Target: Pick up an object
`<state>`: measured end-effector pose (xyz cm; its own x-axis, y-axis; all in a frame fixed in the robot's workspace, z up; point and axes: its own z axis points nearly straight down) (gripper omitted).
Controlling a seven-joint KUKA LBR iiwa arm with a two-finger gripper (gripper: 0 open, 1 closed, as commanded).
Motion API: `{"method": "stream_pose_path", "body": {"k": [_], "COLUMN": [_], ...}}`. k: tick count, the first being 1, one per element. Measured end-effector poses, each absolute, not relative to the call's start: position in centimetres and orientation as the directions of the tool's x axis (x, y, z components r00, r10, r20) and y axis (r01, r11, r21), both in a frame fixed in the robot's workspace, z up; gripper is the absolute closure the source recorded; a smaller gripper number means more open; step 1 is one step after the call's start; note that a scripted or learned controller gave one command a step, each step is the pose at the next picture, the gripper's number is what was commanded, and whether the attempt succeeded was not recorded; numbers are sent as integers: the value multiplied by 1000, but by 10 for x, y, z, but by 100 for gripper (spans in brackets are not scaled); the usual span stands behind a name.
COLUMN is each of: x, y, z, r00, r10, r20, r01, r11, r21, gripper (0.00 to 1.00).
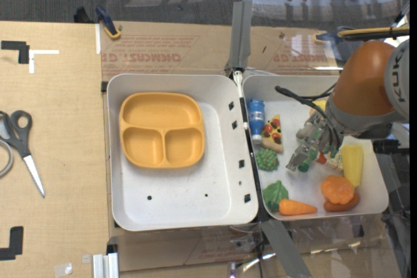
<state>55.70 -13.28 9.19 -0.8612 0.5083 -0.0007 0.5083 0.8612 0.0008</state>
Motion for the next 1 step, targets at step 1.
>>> {"method": "stream_pose_path", "body": {"k": [1], "x": [558], "y": [-132], "z": [101], "r00": [-862], "r10": [507], "r20": [-3], "r01": [507], "r11": [862], "r21": [2], "gripper": [100]}}
